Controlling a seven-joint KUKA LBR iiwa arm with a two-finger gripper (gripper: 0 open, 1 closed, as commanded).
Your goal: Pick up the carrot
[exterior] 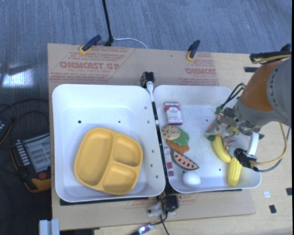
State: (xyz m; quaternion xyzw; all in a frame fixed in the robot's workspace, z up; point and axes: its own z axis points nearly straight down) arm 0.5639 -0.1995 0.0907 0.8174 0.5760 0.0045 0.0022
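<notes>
Arm over the right bin's outer side, carrot waiting by the divider.

The gripper (224, 126) hangs low over the right bin (201, 94), just above the banana (220, 148), but its own body hides its tip, so I cannot tell how it is set or whether it has anything. The carrot (177, 147) lies well to the left, near the wall between the bins, tucked under a cookie (170, 132) and a green leaf (182, 137), with a watermelon slice (185, 161) just below it. To do this well, the arm likely needs to travel left and come down on the bare orange part, clear of the cookie (crowding is the main risk). Both bins sit on a cardboard-topped bench (88, 62) over grey carpet; the left bin (68, 102) holds a yellow divided tray (108, 159).
</notes>
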